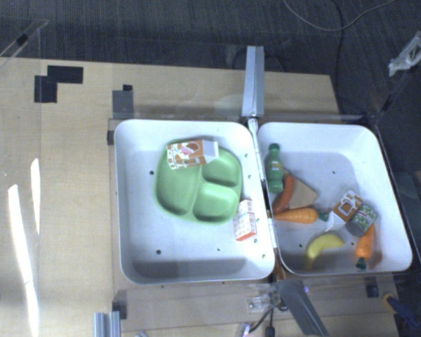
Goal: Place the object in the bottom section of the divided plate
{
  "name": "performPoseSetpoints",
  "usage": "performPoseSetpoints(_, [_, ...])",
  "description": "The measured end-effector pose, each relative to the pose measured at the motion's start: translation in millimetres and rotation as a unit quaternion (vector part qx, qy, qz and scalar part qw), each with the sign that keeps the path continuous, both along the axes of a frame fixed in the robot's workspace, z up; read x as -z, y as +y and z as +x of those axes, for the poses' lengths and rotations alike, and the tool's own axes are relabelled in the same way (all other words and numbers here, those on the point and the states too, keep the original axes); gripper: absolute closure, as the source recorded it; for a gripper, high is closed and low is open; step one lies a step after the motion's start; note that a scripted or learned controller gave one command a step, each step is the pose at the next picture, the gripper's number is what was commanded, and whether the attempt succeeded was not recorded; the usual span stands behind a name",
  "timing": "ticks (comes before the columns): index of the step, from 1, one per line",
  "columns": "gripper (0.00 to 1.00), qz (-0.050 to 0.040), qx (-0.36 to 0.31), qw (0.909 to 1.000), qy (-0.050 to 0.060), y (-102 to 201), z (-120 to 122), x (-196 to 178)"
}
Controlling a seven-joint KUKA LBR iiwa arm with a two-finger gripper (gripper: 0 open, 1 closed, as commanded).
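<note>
A green divided plate (186, 192) lies in the left white bin (175, 255). It has one large section on the left and two smaller ones on the right. A small white and orange carton (191, 153) rests on the plate's far edge. A second small carton (245, 221) lies on the bin floor, touching the plate's near right corner.
The right bin (337, 153) holds a green bottle (274, 167), three carrots (297, 215), a banana (324, 245), a tan wedge (305, 192) and a small box (356, 213). A metal post (252, 83) stands behind the gap between the bins.
</note>
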State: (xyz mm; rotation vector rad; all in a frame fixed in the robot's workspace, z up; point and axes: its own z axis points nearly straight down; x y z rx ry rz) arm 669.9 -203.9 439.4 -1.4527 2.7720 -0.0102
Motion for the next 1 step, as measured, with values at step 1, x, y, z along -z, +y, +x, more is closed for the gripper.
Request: performPoseSetpoints(1, [0.00, -0.0009, -0.100, 0.9950, 0.000, 0.5, 0.1, 0.0])
